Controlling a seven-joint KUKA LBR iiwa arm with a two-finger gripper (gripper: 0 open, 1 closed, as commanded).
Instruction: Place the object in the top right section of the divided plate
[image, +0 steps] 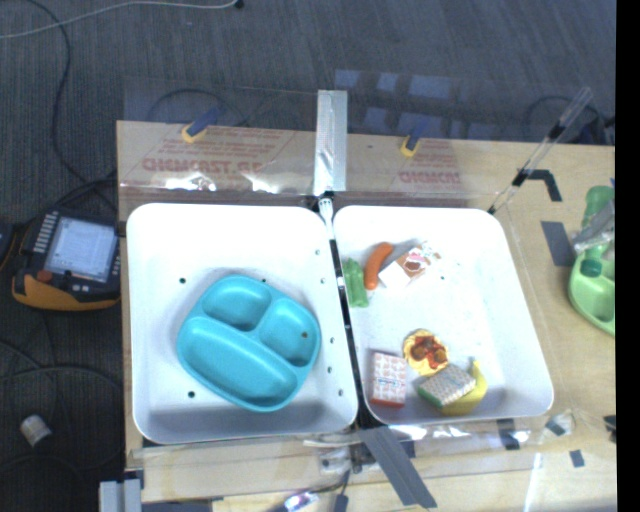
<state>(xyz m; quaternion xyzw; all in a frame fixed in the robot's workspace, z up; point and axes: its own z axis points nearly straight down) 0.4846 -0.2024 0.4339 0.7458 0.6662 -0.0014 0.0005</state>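
Seen from above at a slant, the camera view shows two shallow white bins side by side on a wooden worktop (560, 290). The left white bin (160, 260) holds a turquoise plastic divided plate (250, 340), lying with its long axis running from upper left to lower right; its large section faces the lower left, and two smaller sections sit along its upper edge. The top right section (293, 330) is the target and looks bare. The right white bin (500, 330) holds the candidate objects: an orange sausage-shaped toy (377, 264), a green stick-like piece (354, 282) against the shared wall, a small white-and-red packet (414, 263), a round yellow-and-red item (425, 349), a pink patterned block (389, 377) and a yellow banana toy (470, 392) under a grey wafer-like piece (445, 383). Of the end effector, whether apart or together cannot be told. As a judgement, every object lies right of the plate, so any transfer must cross the dividing wall leftward.
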